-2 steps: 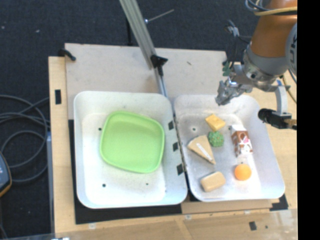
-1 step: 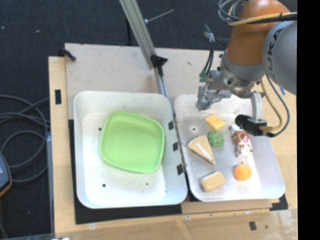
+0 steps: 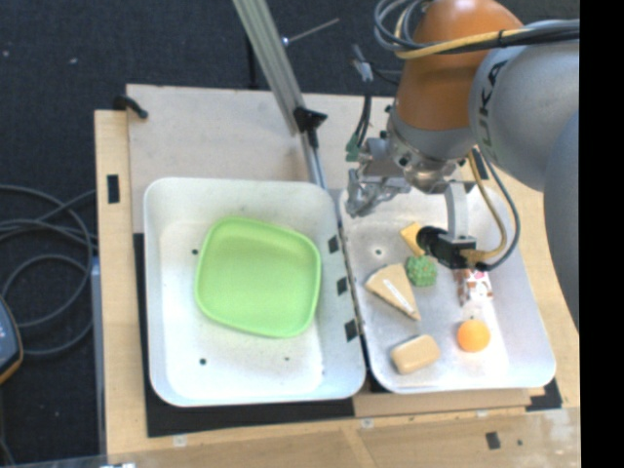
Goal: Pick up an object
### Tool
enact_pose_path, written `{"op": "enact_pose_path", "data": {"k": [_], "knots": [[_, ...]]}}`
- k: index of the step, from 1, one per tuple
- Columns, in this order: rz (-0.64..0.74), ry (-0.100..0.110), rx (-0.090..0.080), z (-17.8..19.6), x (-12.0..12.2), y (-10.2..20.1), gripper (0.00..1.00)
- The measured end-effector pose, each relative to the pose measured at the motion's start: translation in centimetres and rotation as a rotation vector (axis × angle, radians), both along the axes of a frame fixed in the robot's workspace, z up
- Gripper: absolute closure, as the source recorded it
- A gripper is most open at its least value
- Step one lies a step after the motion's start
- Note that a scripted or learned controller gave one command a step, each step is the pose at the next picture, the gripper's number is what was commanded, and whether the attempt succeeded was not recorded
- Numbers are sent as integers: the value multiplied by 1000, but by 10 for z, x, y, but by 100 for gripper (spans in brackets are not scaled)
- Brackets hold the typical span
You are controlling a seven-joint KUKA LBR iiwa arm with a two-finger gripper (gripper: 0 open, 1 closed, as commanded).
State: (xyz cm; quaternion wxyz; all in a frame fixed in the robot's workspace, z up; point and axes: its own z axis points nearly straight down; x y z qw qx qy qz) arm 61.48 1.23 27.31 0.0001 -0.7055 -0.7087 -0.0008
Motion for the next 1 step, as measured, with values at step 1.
{"op": "enact_pose_path", "data": {"k": [1], "knots": [[-1,0,0,1,-10,52,100]]}}
